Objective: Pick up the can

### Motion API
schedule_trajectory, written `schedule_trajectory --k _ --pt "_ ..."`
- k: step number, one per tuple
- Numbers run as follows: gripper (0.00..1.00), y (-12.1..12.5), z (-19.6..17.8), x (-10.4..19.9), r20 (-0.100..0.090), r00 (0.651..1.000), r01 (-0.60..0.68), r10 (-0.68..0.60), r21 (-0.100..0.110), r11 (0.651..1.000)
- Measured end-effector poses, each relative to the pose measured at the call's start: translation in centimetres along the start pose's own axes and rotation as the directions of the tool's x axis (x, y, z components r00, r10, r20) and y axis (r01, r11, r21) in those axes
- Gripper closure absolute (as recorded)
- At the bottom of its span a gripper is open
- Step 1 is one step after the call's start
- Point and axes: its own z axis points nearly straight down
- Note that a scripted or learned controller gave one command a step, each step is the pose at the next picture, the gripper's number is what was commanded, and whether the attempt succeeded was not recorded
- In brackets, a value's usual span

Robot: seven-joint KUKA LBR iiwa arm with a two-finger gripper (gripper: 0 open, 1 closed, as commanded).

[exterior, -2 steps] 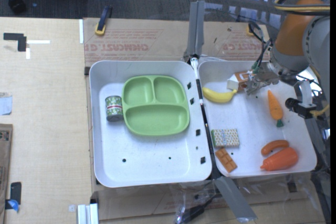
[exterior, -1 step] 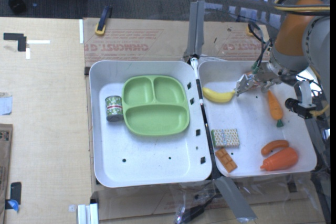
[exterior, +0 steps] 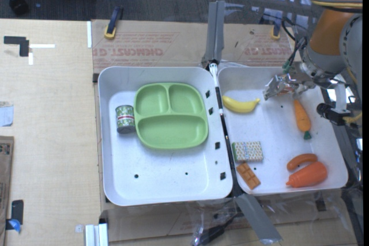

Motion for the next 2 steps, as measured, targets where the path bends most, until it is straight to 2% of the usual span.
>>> schedule_trajectory --k 1,2 --pt "0.00 0.3 -5.9 -3.1 0.011 0.983 -0.181 0.181 -0.030 0.983" --pt "0.00 -10.7 2.2 4.5 0.007 0.972 -0.234 0.234 -0.026 0.972"
